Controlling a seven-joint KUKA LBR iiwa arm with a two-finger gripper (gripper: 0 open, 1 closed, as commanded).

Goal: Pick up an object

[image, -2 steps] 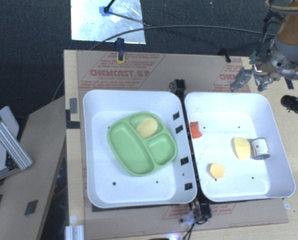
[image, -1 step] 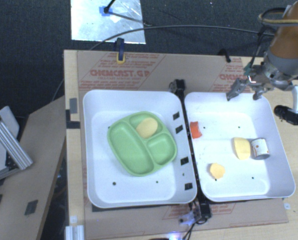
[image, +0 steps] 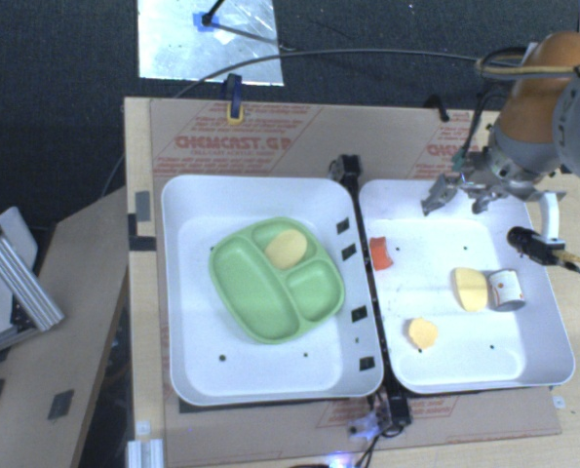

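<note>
The right white bin (image: 523, 359) holds a small orange block (image: 380, 253) near its left wall, a yellow wedge (image: 470, 289), a silver-grey cylinder (image: 506, 290) touching the wedge, and a round yellow piece (image: 423, 333) toward the front. My gripper (image: 460, 197) hangs over the far edge of this bin, its two fingers spread open with nothing between them. It is well behind all the pieces. In the left bin (image: 202, 369) a green divided plate (image: 270, 286) carries a yellow lump (image: 288, 249) in its upper compartment.
A black divider with clips (image: 360, 261) runs between the two bins. A black cable (image: 367, 55) arcs across the back of the bench. A metal plate (image: 210, 25) lies far behind, and an aluminium rail (image: 12, 271) stands at the left.
</note>
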